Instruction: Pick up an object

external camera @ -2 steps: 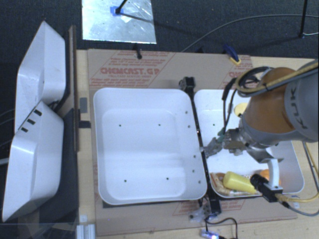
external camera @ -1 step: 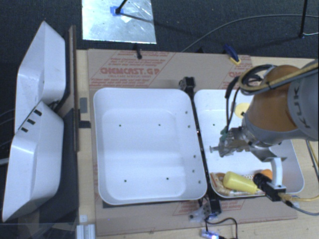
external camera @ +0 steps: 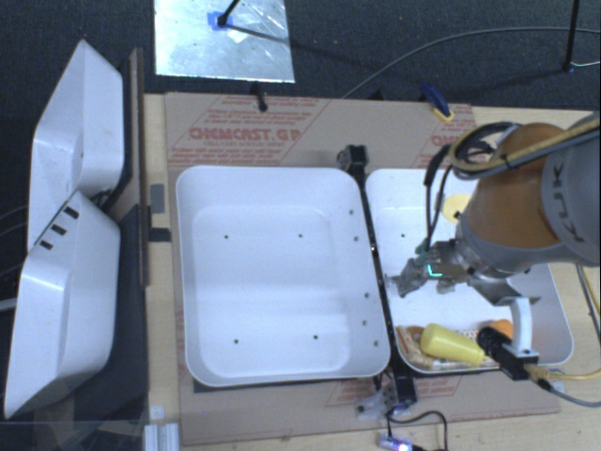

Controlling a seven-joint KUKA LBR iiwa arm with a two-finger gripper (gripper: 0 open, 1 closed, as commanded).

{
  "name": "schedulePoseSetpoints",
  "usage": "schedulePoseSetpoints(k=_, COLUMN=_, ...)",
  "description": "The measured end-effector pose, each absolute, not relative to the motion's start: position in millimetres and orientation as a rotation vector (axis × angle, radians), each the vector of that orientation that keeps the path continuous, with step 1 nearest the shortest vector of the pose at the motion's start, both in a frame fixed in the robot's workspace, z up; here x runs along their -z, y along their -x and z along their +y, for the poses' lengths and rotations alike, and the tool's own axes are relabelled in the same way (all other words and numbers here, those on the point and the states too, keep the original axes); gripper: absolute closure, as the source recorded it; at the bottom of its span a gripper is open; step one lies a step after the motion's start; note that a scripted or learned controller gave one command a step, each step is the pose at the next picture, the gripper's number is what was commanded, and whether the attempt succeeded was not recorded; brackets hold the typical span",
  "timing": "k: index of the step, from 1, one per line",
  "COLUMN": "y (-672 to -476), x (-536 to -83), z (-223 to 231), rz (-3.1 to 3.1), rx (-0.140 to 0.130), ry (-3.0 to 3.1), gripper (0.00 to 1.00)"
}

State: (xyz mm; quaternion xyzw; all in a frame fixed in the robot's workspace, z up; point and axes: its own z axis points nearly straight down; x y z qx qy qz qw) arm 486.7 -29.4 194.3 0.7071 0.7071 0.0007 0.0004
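Observation:
My gripper (external camera: 409,280) hangs low over the left half of the right bin (external camera: 394,195), with the grey arm and its orange band covering most of that bin. A yellow oblong object (external camera: 449,343) lies along the bin's near wall, just below and to the right of the gripper and apart from it. Beside it, a small orange object (external camera: 504,327) peeks out. A pale yellow round object (external camera: 457,205) shows at the arm's far edge. Nothing is visible between the gripper and the bin floor beneath it.
The left bin (external camera: 277,271) sits against the right one, with a black divider bar (external camera: 374,252) between them. White machine housings (external camera: 70,224) stand at the far left. A shiny metal sheet (external camera: 223,26) lies beyond the bench, and a blue clip (external camera: 437,101) sits on the cardboard's far edge.

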Motion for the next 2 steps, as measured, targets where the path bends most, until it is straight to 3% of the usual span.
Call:
schedulePoseSetpoints(k=1, y=-519.3, x=-260.8, z=-88.2, rz=2.213, rx=-0.006, ry=-2.221, gripper=0.0)
schedulePoseSetpoints(k=2, y=-514.5, x=-262.3, z=-152.7, rz=2.214, rx=0.001, ry=-2.226, gripper=0.0)
